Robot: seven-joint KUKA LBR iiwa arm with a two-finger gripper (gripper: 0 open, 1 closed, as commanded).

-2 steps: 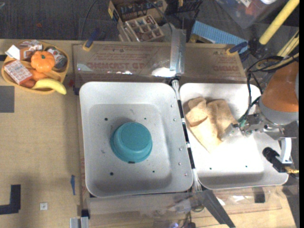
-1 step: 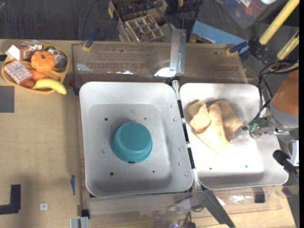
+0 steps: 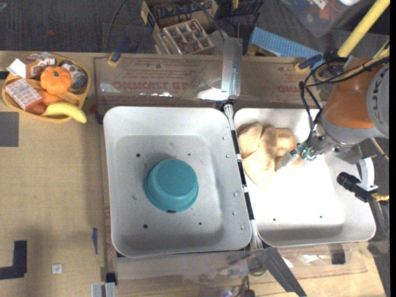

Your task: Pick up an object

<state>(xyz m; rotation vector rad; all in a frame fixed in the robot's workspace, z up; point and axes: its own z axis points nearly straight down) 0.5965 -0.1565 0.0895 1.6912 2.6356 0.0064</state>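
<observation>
Teal bowl, tan plush.

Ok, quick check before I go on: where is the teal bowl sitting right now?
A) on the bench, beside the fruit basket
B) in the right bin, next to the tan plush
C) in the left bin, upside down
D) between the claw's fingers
C: the teal bowl lies bottom-up near the middle of the left bin, while the claw is over in the right bin, at the tan plush.
</observation>
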